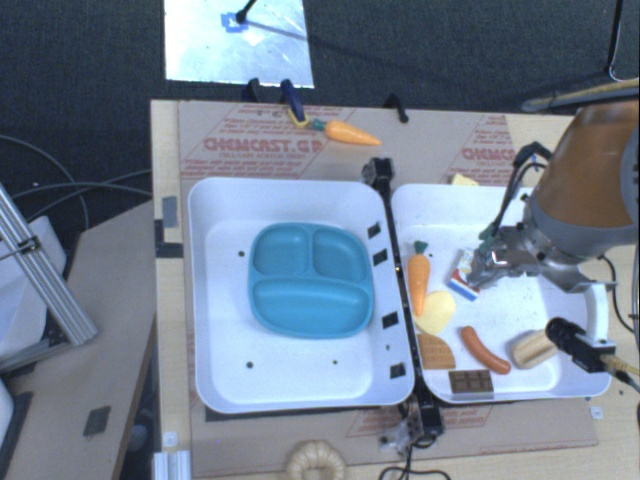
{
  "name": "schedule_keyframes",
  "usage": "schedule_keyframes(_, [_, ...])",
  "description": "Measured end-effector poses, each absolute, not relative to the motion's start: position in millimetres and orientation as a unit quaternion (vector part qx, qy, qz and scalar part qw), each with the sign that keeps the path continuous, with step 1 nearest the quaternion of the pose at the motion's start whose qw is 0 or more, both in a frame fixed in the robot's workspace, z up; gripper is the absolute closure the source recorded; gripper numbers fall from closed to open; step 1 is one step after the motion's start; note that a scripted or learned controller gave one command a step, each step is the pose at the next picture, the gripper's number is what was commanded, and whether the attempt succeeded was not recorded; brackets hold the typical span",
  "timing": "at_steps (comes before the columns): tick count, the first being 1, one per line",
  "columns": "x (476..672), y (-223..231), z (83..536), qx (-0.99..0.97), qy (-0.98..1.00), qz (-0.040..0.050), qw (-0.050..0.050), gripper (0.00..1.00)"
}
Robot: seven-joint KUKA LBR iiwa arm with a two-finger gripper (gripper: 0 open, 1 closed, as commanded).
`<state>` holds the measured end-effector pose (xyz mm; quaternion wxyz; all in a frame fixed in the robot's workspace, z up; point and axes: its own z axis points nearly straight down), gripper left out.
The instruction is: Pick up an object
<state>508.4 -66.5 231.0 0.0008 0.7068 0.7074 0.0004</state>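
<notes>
"CHEMCAST" is printed in red on the brown board (262,140) under both bins. Left bin (215,268) has a blue divided plate (310,278). Right bin (560,383) has a carrot (418,280), sausage (484,349), choc. bar (470,381) etc. Gripper (487,266) is low over the right bin, just beside a red-blue striped item (462,285); whether the jaws are open I cannot tell.

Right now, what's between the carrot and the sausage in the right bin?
In the camera view, a pale yellow lemon-like piece and a brown waffle-like piece lie between the carrot and the sausage.
</notes>
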Motion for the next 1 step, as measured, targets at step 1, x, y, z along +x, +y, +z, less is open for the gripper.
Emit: schedule_keyframes(1, [506.3, -54.8, 216.9, 0.706, 0.709, 0.0004, 0.0, 1.0])
